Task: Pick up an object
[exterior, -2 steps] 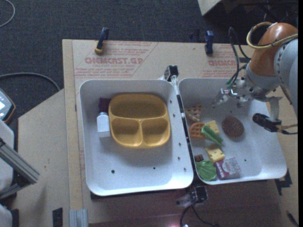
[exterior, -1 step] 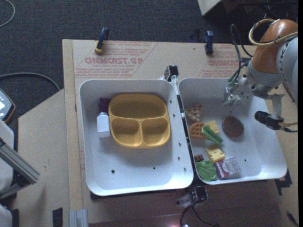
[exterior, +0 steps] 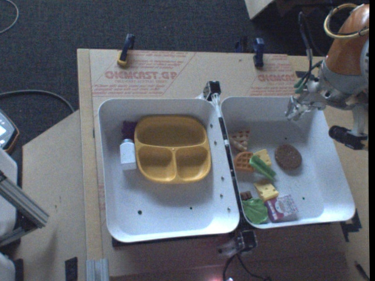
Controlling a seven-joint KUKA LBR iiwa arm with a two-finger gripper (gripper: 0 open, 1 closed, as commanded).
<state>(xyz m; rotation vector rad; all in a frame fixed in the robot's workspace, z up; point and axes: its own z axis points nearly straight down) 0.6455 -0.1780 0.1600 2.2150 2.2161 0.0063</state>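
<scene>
Gripper [exterior: 295,111] hovers over right bin's [exterior: 337,180] far corner, finger state unreadable; dense food pile [exterior: 261,180] near the divider risks a glancing, failed grasp.

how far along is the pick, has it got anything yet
Nothing looks picked yet. The gripper hangs over the far side of the right bin with nothing visible between its fingers. The brown patty, waffles, cheese and the other toy food lie on the bin floor; the yellow tray sits in the left bin. Choosing an object, descending, closing and lifting are all left.
</scene>
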